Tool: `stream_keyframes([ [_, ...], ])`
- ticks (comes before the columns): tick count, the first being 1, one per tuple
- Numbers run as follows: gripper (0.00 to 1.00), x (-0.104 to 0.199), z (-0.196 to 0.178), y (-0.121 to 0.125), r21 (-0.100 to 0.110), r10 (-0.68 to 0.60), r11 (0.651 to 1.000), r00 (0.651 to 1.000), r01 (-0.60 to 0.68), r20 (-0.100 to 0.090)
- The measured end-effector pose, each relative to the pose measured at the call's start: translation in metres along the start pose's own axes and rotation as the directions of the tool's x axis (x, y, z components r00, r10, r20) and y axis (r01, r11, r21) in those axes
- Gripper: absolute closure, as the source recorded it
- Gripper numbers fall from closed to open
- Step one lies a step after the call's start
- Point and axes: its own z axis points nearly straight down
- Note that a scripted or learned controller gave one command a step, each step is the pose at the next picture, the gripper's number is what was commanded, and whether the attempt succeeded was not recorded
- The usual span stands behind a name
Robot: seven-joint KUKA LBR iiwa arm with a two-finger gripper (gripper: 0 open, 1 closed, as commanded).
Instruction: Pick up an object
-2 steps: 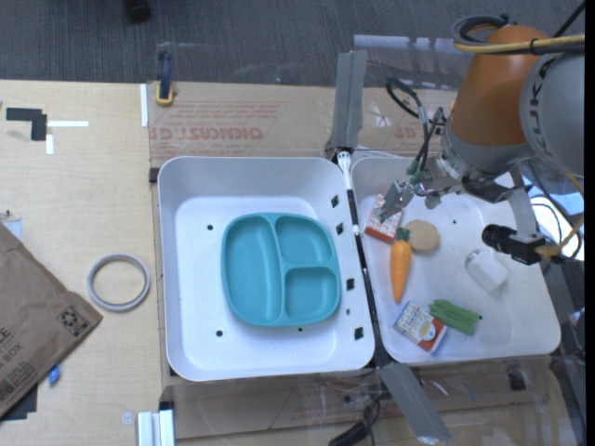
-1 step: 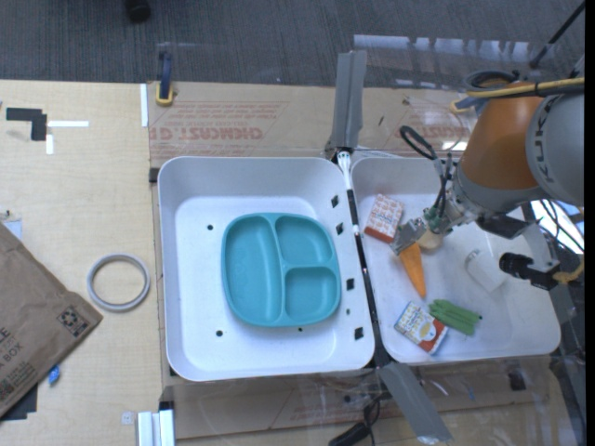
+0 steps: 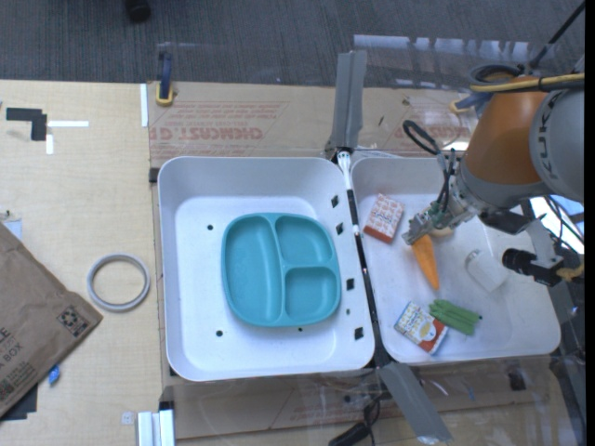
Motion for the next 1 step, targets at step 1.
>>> stream_keyframes([
  [1,1.0,0.0201,-0.1026,0.0833,0.017,0.184,0.983,0.983,-0.184,-0.006],
])
